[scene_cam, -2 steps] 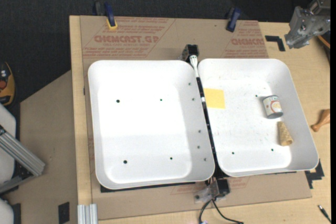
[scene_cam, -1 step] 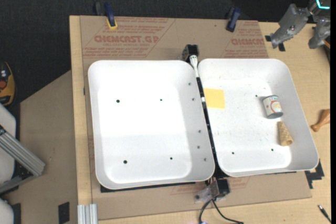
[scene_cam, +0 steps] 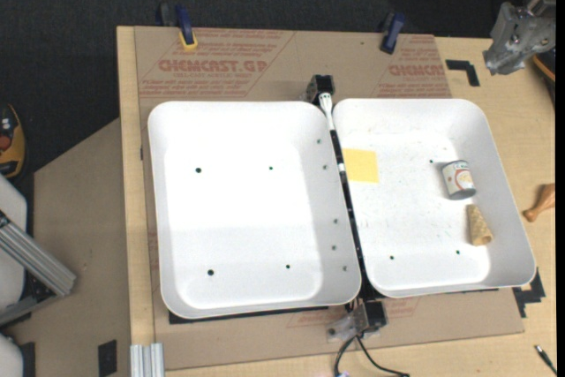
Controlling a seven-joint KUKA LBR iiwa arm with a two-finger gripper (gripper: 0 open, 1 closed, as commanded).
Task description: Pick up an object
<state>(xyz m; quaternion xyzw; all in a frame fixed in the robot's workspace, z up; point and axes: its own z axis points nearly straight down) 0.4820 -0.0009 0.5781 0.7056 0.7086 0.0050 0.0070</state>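
Observation:
The right bin (scene_cam: 415, 278) holds three objects. A flat yellow square (scene_cam: 360, 165) lies near its left wall. A small grey-and-white can (scene_cam: 458, 179) lies on its side toward the right. Just below the can rests a tan cork-like piece (scene_cam: 478, 224). My gripper (scene_cam: 516, 38) hangs at the top right of the camera view, beyond the right bin's far right corner and well away from all three objects. It holds nothing that I can see.
The left bin (scene_cam: 177, 278) sits beside the right one on a cardboard sheet (scene_cam: 229, 57) held by blue clamps (scene_cam: 184, 24). A black clip (scene_cam: 320, 89) joins the bins at the back. A small orange object (scene_cam: 539, 206) lies right of the right bin.

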